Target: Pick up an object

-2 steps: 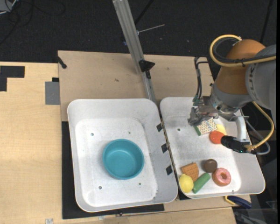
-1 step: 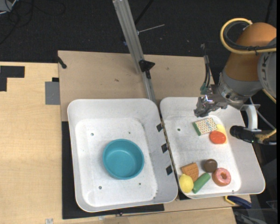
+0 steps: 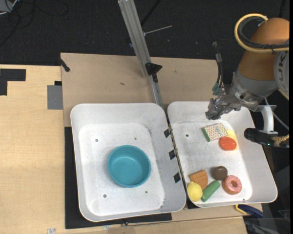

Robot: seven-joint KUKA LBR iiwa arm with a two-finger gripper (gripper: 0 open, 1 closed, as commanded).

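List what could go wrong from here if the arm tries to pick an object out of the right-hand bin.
1. The yellow lemon, green vegetable, cracker, brown piece and pink doughnut crowd one corner; fingers may nudge neighbours or catch two.
2. The orange fruit touches the patterned card, which lies flat and may slip.
3. The gripper hangs near the right bin's far rim and could clip it.

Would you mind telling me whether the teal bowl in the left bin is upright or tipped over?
Upright. The teal bowl shows its full round rim and inner floor facing up in the left bin.
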